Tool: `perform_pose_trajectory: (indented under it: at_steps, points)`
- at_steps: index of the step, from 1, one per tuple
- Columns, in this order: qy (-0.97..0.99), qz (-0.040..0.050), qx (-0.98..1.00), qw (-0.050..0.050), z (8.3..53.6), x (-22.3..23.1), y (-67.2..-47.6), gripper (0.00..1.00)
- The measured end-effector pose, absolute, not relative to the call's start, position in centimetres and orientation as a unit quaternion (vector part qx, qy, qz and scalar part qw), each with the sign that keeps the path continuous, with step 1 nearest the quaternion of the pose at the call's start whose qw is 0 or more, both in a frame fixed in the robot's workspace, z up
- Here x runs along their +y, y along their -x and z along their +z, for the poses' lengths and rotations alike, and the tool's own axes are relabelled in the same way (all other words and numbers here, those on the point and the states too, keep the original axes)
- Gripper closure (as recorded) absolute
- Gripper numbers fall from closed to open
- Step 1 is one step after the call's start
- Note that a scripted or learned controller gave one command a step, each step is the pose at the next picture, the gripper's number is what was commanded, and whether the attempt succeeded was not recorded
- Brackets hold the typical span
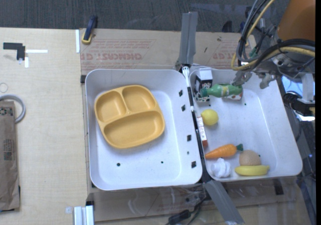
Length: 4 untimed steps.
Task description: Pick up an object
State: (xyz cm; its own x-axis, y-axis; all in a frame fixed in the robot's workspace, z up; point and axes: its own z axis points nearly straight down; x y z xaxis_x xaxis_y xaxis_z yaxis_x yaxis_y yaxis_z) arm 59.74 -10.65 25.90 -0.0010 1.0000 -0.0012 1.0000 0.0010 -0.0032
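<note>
The green plastic bottle (220, 90) lies on its side at the back of the right white bin (273, 134), touching the end effector (239, 79), which seems positioned for grasping; its opening I cannot tell.

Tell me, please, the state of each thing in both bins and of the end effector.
Yellow divided plate: flat in the left bin.
Green bottle: on its side, right bin's far end.
Lemon: resting loose.
Carrot: lying flat.
Banana: lying at near edge.
End effector: above the bottle, grip unclear.
</note>
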Motion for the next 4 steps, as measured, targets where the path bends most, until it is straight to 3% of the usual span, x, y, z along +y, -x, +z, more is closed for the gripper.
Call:
perform_pose_trajectory:
  at_steps: [1,2,3,4]
  points:
    - [0.688,0.0014,-0.726,0.0,17.7,-14.8,-65.6,0.0]
    - [0.684,0.0011,-0.73,-0.001,15.2,-15.2,-65.9,0.0]
    - [0.684,0.0013,-0.73,-0.002,16.2,-15.3,-65.9,1.0]
    - [0.732,0.0006,-0.681,-0.001,9.2,-14.4,-62.1,1.0]
